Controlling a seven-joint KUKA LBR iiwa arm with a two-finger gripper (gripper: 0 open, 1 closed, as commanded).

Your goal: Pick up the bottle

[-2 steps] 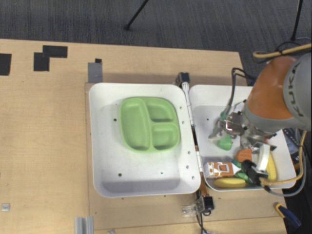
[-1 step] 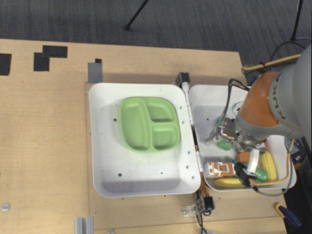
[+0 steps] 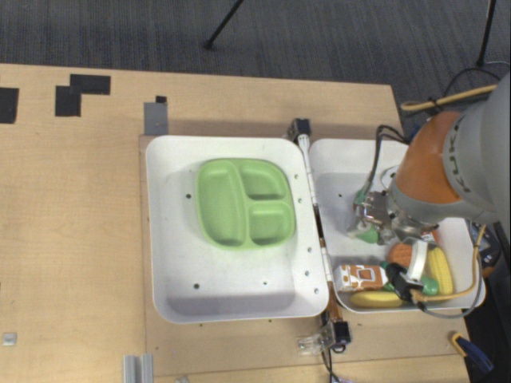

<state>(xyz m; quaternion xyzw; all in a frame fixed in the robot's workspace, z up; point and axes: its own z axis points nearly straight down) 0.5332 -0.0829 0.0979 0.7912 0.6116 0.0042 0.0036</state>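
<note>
Reaching down into right bin (image 3: 343, 162), gripper (image 3: 374, 218) hangs low by toy pile. Cannot tell if open or shut. Bottle maybe white thing (image 3: 417, 263) between carrot (image 3: 402, 254) and corn (image 3: 439, 270). Go slow, straight down, squeeze its middle. Green tray (image 3: 243, 202) sits in left bin (image 3: 172, 238).

Robotics lab: test bench (image 3: 72, 214), tripod legs (image 3: 235, 10).

At the right of the frame you see the arm (image 3: 479, 146) as a bulky, rounded grey body with a smooth matte shell. Below it sits a broad orange band (image 3: 423, 166), glossy and curved. Under that band you find the end effector (image 3: 377, 214), a cluster of silvery metal parts, with thin dark cables running alongside it.
</note>
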